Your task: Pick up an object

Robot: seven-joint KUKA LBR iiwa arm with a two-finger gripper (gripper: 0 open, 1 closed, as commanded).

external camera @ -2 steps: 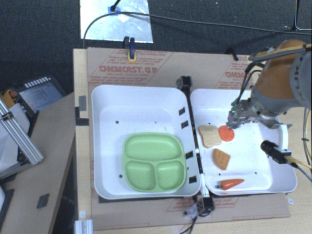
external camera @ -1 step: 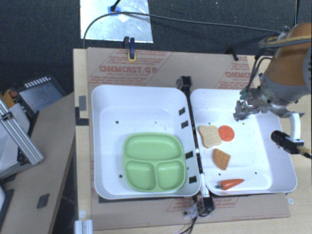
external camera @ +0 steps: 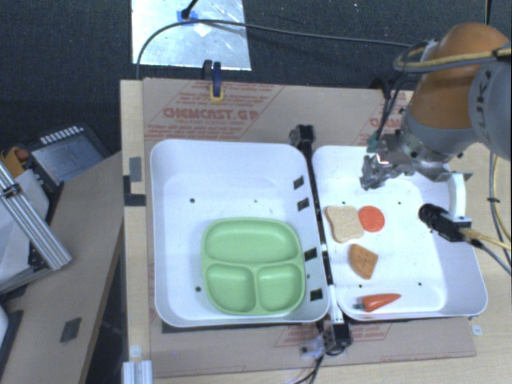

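A: KUKA arm (external camera: 456, 78) reaches in from right, gripper (external camera: 374, 174) hanging over back of right bin (external camera: 464, 294). Left bin (external camera: 232, 166) bears green divided tray (external camera: 252, 264).

B: Claw state?

A: Can't tell; too dark, blurred. Nothing visibly in it.

B: Targets?

A: All low in right bin, prob. scattered for picking: bread slice (external camera: 345, 222) touching red disc (external camera: 370, 218), cracker (external camera: 362, 260) below, carrot (external camera: 378, 302) nr front wall. Bread, disc nearest.

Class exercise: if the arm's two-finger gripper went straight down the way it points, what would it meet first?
Probably the bare floor of the right white bin; the gripper seems above and behind the round red slice, though depth is unclear.
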